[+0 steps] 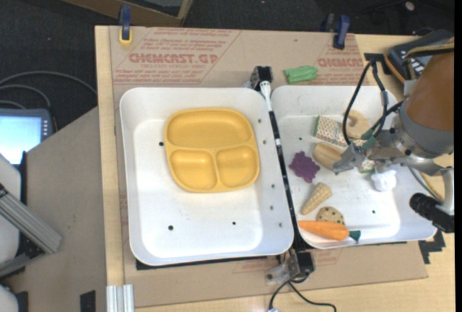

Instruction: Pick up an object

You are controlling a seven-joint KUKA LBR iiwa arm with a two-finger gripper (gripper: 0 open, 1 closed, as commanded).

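Reaching claw [351,157] into right bin [375,227], grip state unclear.
Best drop straight onto bread piece [328,154] just left, avoiding purple grapes [304,167] beyond.

The arm [432,97] comes in from the right edge of the view, its orange band uppermost and a grey wrist section below it. From the wrist the body narrows leftward into the hand [351,159], which points left and slightly down, low over the right bin [382,220]. Black cables loop from the wrist up and over to the left, then drop back toward the hand. The metal parts of the hand are dark and blurred together, so how its tips stand cannot be made out. A black part of the rig juts at lower right.
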